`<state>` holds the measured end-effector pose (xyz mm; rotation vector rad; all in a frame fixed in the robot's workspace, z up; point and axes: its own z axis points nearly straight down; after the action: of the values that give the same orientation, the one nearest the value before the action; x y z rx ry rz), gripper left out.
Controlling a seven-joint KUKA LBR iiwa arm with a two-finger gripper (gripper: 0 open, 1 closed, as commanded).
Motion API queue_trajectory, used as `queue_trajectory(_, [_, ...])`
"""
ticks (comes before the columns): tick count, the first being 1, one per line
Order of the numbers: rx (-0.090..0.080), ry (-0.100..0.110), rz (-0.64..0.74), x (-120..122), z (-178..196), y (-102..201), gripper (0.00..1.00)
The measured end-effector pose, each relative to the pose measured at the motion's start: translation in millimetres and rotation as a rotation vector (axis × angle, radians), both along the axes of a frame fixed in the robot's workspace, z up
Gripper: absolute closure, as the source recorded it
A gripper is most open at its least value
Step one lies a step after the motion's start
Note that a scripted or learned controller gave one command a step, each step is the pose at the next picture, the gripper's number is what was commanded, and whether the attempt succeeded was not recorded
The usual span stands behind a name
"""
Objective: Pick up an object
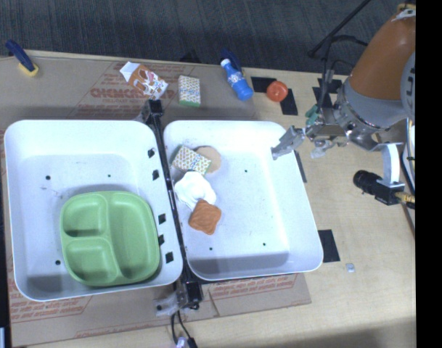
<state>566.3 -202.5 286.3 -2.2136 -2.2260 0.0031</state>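
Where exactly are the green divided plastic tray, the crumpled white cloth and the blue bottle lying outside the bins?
green divided plastic tray (109, 236): camera view, on the ridge between its compartments.
crumpled white cloth (194, 188): camera view, middle of the bundle.
blue bottle (238, 82): camera view, mid-body, on the cardboard behind the right bin.

We see the bench under even overhead light, bright on the two white bins (228, 256), whose floors shade to soft grey along their near walls. The green tray (108, 236) casts only a faint shadow at its lower edge. The dark floor beyond the bench stays dim. We find no hard glare, though the white plastic nears washing out. The frame is slightly soft and grainy throughout, and the arm's orange band (384, 53) blurs at the right.
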Motion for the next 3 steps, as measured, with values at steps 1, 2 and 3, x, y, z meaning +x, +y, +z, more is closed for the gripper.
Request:
queue_trajectory(1, [0.002, 0.004, 0.000, -84, -130, -9, 0.00])
queue_trajectory(2, [0.002, 0.001, 0.003, -90, -166, 32, 0.00])
queue_trajectory(3, [0.001, -0.004, 0.004, -5, -193, 91, 0.00])
